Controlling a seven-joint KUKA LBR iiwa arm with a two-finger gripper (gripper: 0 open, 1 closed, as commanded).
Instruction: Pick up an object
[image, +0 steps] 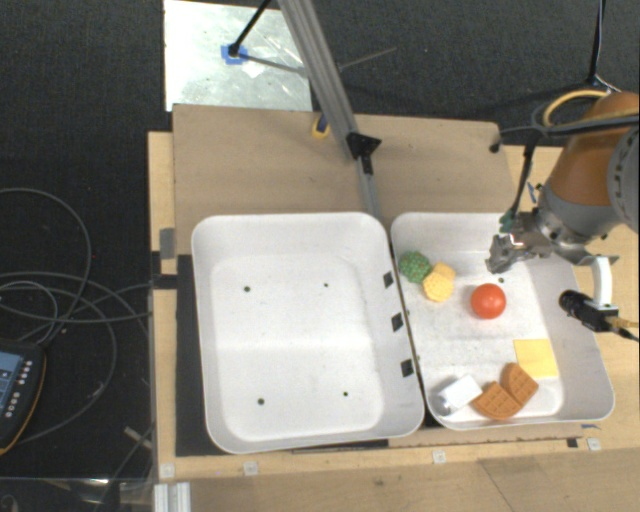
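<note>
gripper (500, 252) over right bin (590, 395) far edge, grip state unclear; smooth red ball (488, 301) near, open floor around it.

Two shallow white plastic bins (300, 235) on a tan wooden bench (420, 150). Contents: bumpy green round piece (414, 266), yellow lumpy piece (438, 284), red ball (488, 301), pale yellow square block (536, 357), orange-brown waffle-patterned biscuits (507, 392), small white box (459, 393). Floor black.

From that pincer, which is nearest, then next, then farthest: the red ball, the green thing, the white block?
From the pincer, in the camera view:
1. Red ball, just below it.
2. Green thing, by the right bin's left wall.
3. White block, at the bin's near edge.
</note>
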